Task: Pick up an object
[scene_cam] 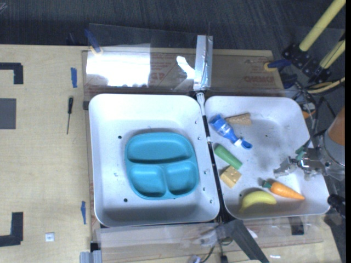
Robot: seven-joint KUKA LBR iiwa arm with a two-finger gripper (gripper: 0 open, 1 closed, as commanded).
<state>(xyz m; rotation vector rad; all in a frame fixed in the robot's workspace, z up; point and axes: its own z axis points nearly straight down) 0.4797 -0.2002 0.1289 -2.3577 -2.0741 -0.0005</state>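
— What is the metal two-finger gripper [292,165] doing?
— Sitting open and empty at three o'clock in the right white bin [274,106], just above the orange plastic carrot [286,189].
— And around it?
— A yellow banana [256,199] is lying at six, a green cylinder [227,155] at nine. The left white bin [109,114] is holding a blue divided tray [161,164].

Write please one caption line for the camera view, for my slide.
Gripper hovers above the carrot and banana in the right bin; left bin holds a blue tray.
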